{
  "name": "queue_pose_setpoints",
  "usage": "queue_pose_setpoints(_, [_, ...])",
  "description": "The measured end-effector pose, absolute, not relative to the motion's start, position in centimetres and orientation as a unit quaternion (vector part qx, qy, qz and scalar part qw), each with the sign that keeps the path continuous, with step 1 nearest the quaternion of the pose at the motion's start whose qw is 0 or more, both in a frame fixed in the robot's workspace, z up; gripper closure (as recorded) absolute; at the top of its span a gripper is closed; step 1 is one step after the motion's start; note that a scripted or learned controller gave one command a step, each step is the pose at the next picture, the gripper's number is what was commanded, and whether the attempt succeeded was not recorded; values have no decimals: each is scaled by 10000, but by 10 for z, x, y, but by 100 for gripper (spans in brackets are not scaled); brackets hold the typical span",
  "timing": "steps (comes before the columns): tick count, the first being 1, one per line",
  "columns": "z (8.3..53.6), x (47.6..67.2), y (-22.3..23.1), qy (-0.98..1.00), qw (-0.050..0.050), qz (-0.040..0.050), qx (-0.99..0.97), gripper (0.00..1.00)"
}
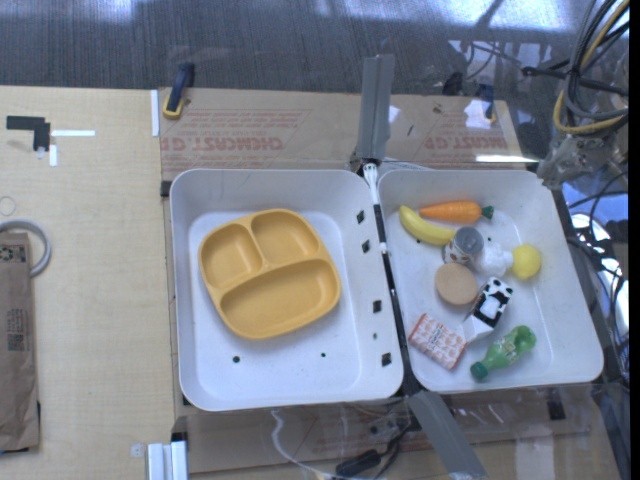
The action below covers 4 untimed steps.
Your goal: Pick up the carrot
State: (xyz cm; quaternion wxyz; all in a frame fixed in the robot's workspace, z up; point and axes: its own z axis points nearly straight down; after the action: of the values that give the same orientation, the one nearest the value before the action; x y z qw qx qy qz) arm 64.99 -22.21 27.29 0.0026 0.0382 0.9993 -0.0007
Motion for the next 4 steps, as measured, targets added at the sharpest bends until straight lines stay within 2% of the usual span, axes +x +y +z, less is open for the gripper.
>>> queue_pose_setpoints(1, [202,632,-222,9993,24,-6,-361,100])
queue_pose_setpoints(2, [241,660,-160,9987,32,-6,-504,100])
queue_pose_setpoints(3, [241,660,-160,9987,32,-5,-501,0])
queue_pose_setpoints(4, [178,660,-108,9896,24,-2,-1438,0])
